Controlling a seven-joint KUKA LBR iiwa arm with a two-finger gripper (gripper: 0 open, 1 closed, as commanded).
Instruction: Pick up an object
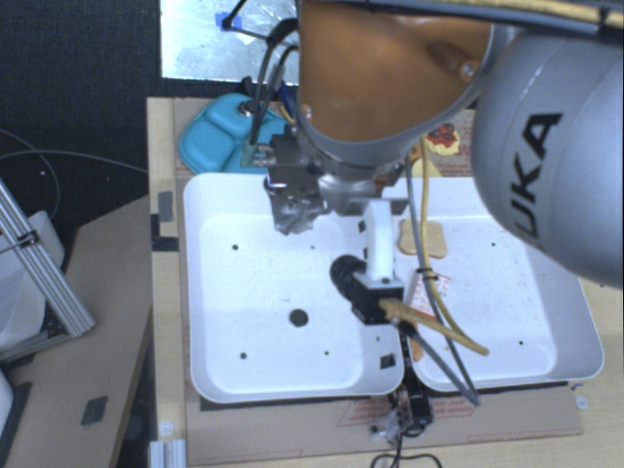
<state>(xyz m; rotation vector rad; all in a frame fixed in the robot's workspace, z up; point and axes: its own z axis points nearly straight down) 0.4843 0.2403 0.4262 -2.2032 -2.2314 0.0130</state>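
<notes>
A dark carpet surrounds the wooden counter [166, 359], and on it two shallow white bins lie side by side. The left bin [224, 261] is almost bare; I see a small dark round object [298, 318] on its floor, and some tiny dots that may be holes or marks. Behind the left bin, touching its far edge, there is a light blue plastic object [216, 133].

The grey arm with the orange band [390, 57] covers the upper middle of the view. The hand [295, 206] hangs below the orange band, over the far part of the left bin, near its far wall. Whether its fingers are apart or together I cannot tell, because the part looks like one grey metallic block and is blurred. Nothing is visible between them.

In my judgement the step in hand is the approach: the hand is over the left bin but not yet at any object. The nearest candidate is the small dark round object, which lies nearer to the camera than the hand, well apart from it. The next move probably calls for travelling toward it and then descending with care, since it looks flat and hard to pinch.

Near the wall between the bins a black and white piece [370, 281] and yellow cables [429, 310] hang; I cannot say if they belong to the arm. In the right bin [526, 330] a tan flat object [435, 242] is partly hidden by the cables. The arm hides the far part of the right bin.
</notes>
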